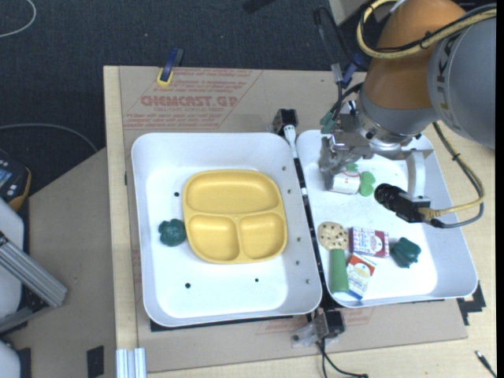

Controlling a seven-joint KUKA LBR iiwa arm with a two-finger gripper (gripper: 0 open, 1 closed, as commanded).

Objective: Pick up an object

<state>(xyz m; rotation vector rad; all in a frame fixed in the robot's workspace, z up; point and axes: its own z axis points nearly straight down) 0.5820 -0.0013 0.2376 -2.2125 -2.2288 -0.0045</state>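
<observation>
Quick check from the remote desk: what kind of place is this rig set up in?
Most likely a robotics lab bench. Two white bins sit on a cardboard sheet, toy food like a cookie fills the right one, and loose cables run across dark carpet.

Bench (197, 105): tan board with red lettering, carries two shallow white bins side by side. Right bin (449, 270) sits directly under gripper (340, 168); left bin (150, 211) just beside it, on side away from arm. Yellow-and-blue clamp (168, 68) on bench's far edge, well apart from gripper, beyond left bin.
</observation>
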